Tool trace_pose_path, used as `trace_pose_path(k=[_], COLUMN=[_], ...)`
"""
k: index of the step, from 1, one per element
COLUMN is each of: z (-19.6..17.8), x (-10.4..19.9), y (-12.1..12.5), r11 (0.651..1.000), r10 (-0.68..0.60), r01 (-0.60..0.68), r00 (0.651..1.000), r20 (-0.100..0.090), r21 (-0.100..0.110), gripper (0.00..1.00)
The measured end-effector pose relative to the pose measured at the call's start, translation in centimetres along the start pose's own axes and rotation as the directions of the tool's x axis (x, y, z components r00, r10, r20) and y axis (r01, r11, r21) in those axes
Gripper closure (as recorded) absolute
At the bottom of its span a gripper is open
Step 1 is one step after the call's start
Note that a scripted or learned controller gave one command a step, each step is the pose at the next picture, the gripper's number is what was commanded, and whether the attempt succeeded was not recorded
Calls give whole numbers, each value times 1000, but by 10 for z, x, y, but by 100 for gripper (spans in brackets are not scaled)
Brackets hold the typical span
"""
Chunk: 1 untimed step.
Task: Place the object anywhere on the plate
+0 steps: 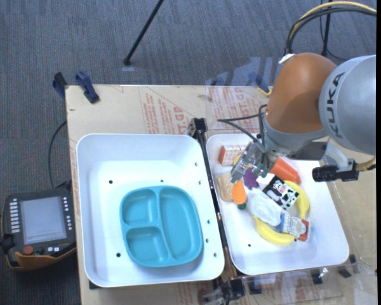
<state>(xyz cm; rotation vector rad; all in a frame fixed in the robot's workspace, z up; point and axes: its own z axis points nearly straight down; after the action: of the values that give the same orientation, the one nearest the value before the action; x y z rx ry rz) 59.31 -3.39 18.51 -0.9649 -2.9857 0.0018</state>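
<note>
The plate (160,226) sits in the left bin (89,170). In the right bin (333,234), a banana (273,234), carton (280,192) and carrot (240,194) crowd together. The gripper (249,169) hovers above the carrot; its jaw state is unclear. Crowding could cause a missed or double grasp.

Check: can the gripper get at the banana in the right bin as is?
Probably only in part. The banana lies under a white packet and the cow-print toy, its lower curve bare. The gripper hovers over the bin's upper left.
</note>
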Motion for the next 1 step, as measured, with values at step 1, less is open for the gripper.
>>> trace_pose_path(k=[1], z=[-37], x=[70], y=[64], r11=[1000], r10=[-21], r01=[21], r00=[1000], r20=[1], r21=[-4], gripper=[100])
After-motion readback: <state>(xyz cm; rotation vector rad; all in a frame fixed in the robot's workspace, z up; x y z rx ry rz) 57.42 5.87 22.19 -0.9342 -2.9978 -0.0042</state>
